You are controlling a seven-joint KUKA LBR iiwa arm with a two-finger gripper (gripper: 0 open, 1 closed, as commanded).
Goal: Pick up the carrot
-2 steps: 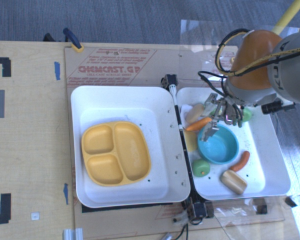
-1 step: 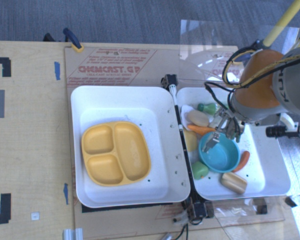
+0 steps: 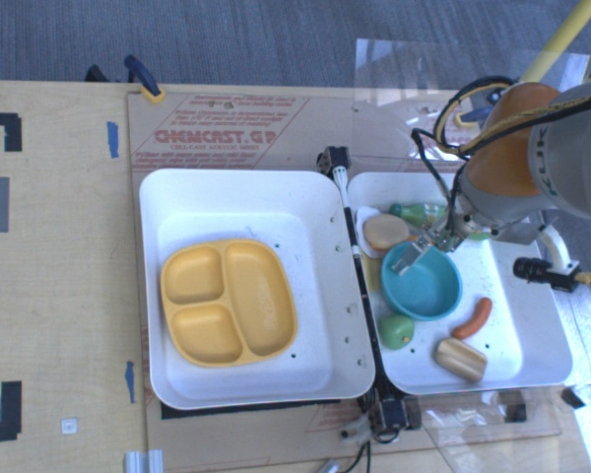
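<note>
The carrot [image 3: 473, 317], a short orange-red stick, lies slanted in the right bin [image 3: 542, 358], just right of the blue bowl [image 3: 424, 289]. My gripper [image 3: 426, 246] hangs over the bowl's far rim, up and to the left of the carrot and clear of it. The grey arm with its orange band [image 3: 502, 161] comes in from the upper right. The arm hides part of the bin's back.
The right bin also holds a tan round roll [image 3: 385, 232], a green bottle [image 3: 414, 211], a green fruit [image 3: 396, 331] and a tan bun [image 3: 461, 359] just below the carrot. A yellow divided plate [image 3: 227, 302] sits in the left bin [image 3: 177, 195].
</note>
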